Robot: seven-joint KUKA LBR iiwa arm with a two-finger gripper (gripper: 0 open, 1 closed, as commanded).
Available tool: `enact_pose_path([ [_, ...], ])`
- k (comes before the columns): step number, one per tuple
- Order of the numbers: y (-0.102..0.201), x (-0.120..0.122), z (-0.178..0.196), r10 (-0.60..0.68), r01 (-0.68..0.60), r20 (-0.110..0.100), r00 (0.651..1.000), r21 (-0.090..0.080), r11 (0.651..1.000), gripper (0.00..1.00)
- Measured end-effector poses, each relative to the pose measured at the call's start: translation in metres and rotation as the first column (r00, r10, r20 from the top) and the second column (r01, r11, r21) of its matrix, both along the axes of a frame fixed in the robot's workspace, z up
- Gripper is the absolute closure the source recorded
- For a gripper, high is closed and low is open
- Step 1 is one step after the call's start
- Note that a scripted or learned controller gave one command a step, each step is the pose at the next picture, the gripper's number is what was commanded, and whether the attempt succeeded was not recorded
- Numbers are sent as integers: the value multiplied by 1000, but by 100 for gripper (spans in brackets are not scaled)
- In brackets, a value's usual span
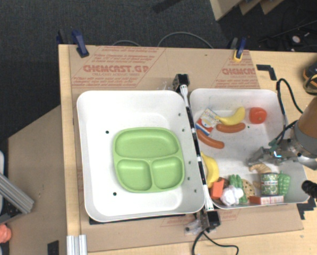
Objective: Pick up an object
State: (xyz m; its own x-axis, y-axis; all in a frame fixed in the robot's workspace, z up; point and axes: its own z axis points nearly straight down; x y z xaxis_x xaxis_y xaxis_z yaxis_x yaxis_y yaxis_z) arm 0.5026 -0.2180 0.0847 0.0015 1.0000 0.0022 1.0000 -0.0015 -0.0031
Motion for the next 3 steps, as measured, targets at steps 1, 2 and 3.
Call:
enact_pose_path([
  [1,14,98,9,8,-8,12,1000,-5,1000,0],
  [2,11,153,-1,8,-8,-8,1000,-2,1000,0],
  [3,11,153,11,4,-4,4,1000,-4,1000,100],
])
